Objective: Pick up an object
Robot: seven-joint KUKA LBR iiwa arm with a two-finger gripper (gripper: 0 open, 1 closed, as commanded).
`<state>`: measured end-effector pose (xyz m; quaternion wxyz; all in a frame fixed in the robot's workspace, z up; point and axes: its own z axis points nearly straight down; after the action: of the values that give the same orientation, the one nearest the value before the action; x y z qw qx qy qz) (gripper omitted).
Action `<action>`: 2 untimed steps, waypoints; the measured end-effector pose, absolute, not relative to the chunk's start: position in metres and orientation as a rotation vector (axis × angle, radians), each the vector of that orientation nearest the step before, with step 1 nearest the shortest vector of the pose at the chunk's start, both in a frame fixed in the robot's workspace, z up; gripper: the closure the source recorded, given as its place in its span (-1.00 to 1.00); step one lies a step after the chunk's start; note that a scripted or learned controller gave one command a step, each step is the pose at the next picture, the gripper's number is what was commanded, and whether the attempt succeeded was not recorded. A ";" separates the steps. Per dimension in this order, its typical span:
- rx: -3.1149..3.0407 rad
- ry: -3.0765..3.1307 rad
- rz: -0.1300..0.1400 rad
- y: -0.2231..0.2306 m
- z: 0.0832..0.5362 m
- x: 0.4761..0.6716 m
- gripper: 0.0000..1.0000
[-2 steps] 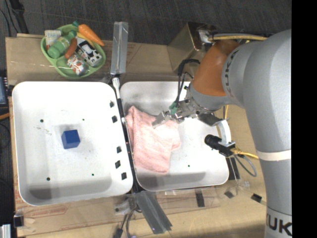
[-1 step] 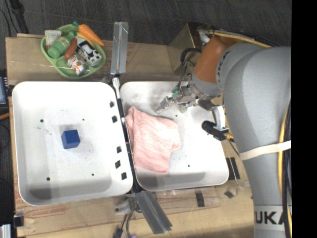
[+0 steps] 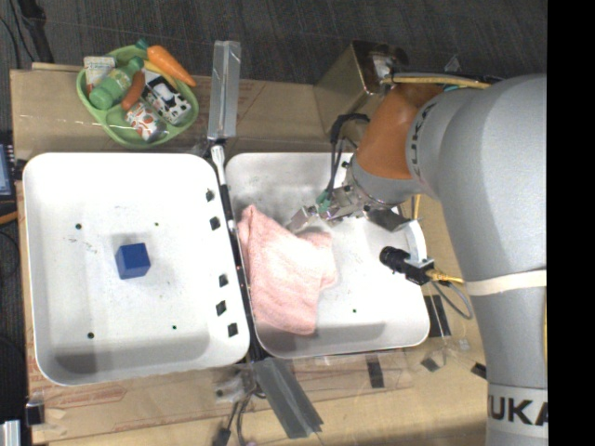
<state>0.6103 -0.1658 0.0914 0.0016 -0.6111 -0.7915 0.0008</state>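
- From my seat the gripper (image 3: pixel 311 216) is small and dark against the right bin (image 3: pixel 390 328); I cannot tell whether it is released, clenched or grasping anything, though its tip seems to meet the upper edge of the pink cloth (image 3: pixel 284 272).
- The arm (image 3: pixel 483 184) covers the right bin's upper right corner and rim, and its grey body runs off the picture's lower edge.
- The cloth lies crumpled against the right bin's left wall, soft and folded; bare white floor stays open to its right and below.
- A blue cube (image 3: pixel 133 260), hard-edged, sits alone in the left bin (image 3: pixel 56 342), well apart from every wall.
- Behind the left bin, a green bowl (image 3: pixel 102 124) holds toy food, including an orange carrot (image 3: pixel 167 62).
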 end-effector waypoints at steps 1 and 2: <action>-1.763 -2.603 -0.001 -0.168 0.299 0.631 -1.00; -1.543 -2.735 0.002 -0.194 0.134 0.576 -1.00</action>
<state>0.5756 -0.1937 0.1338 0.0009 -0.4913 -0.8710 0.0006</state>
